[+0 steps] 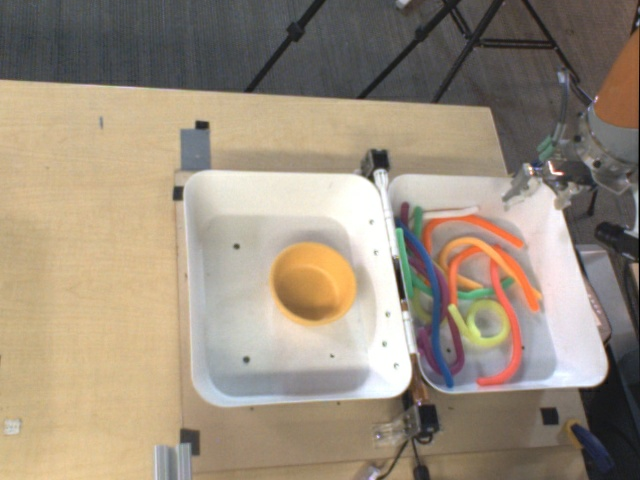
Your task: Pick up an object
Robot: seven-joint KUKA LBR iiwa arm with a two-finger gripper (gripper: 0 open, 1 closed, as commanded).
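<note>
Since the orange bowl (314,284) in left bin (200,268) looks light, stiff & slick, grab its rim w/ gripper (540,180), which hangs empty & open over right bin (585,358) edge.

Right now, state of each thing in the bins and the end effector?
Yellow bowl: upright, mouth up, mid left bin, untouched.
Coloured tubes: tangled heap lying in right bin, untouched.
End effector: over the right bin's far right corner, nothing seen held.
</note>
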